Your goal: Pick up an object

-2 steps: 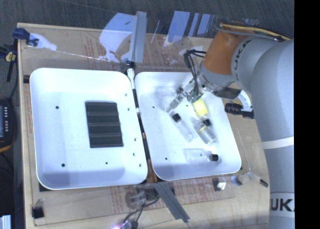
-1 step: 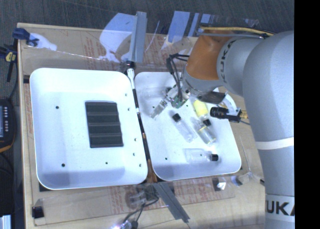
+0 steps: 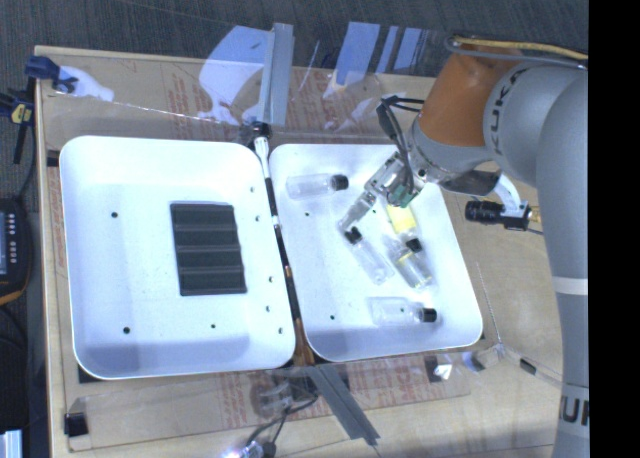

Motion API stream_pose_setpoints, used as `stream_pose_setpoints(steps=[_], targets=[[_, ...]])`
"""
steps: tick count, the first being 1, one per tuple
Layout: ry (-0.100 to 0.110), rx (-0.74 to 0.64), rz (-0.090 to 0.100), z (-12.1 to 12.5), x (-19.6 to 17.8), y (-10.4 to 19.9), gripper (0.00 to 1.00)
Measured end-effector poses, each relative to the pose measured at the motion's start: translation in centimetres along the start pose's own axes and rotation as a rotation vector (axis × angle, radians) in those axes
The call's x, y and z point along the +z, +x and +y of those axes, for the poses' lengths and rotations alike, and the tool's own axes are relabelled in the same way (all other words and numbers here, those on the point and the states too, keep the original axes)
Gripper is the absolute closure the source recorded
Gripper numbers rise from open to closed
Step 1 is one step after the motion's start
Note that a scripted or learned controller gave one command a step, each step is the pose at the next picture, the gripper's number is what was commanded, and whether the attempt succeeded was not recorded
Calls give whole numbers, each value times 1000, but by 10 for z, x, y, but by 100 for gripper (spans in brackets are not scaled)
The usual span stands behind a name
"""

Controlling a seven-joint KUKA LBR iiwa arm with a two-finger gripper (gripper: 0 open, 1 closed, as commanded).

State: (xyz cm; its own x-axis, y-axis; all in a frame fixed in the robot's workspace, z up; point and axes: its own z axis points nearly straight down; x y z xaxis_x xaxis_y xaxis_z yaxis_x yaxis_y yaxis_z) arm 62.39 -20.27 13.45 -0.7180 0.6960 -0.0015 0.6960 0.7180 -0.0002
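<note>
My gripper (image 3: 383, 189) hangs over the upper middle of the right bin (image 3: 460, 331), below the orange band of the arm. Several small clear bottles with black caps lie in this bin. One bottle (image 3: 314, 185) lies near the back left. A slanted one (image 3: 357, 216) sits right under the gripper, and I cannot tell whether they touch. A yellowish bottle (image 3: 405, 244) and a clear one (image 3: 373, 260) lie just below it, and another bottle (image 3: 400, 312) rests near the front wall. A black ridged block (image 3: 208, 248) lies in the left bin (image 3: 90, 336).
The two bins meet at a dark divider (image 3: 277, 236). Blue-white packaging (image 3: 240, 64) and clear plastic scraps lie on the bench behind the bins. A metal bracket (image 3: 340, 404) sits at the front edge.
</note>
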Motion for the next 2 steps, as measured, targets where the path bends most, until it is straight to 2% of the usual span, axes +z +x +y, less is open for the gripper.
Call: stream_pose_setpoints(steps=[1,2], targets=[[8,-93,10,24,43,-7,0],[6,-109,7,48,44,22,0]])
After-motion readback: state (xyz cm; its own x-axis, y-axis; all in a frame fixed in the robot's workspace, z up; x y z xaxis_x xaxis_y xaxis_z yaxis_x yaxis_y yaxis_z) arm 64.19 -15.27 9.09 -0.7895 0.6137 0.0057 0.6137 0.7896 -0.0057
